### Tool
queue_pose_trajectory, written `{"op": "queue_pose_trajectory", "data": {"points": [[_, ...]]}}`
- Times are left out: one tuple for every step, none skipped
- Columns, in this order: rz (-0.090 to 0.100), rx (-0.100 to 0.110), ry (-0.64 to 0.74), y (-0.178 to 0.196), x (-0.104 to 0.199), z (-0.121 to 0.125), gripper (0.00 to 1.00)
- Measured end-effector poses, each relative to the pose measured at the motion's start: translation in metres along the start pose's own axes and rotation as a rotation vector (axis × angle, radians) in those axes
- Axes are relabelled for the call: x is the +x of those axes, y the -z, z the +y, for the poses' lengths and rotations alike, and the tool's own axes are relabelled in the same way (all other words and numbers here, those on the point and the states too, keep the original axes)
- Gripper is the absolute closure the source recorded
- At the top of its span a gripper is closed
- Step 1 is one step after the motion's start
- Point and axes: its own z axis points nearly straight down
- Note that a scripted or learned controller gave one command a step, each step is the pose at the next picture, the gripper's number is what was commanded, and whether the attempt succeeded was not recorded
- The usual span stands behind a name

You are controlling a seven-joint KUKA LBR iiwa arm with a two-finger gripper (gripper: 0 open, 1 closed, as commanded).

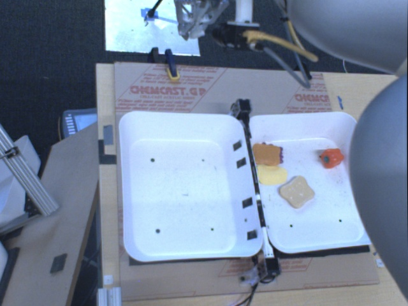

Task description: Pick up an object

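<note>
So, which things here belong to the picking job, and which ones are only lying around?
Job things:
- gripper, raised beyond the bins
- orange-brown piece, yellow piece, tan toast-like piece and orange-red piece, all in the right bin

Only lying around:
- left bin
- yellow clamp
- cardboard sheet

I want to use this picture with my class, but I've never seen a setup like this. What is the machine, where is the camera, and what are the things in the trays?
The camera is fixed above a bench, looking down at a slant. The big grey shapes at the right are a robot arm reaching in; its gripper hangs near the top, above the bench. Two shallow white bins sit side by side. The right bin holds four small toy-like pieces: an orange-brown block, a pale yellow disc, a tan toast-shaped piece and a small orange-red item. I can see nothing held.
</note>
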Motion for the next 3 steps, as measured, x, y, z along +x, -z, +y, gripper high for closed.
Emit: {"op": "queue_pose_trajectory", "data": {"points": [[-0.002, 0.003, -0.004, -0.001, -0.003, 0.0, 0.0], [-0.001, 0.0, 0.0, 0.011, -0.003, 0.0, 1.0], [-0.002, 0.0, -0.002, 0.044, -0.003, 0.0, 1.0]]}}
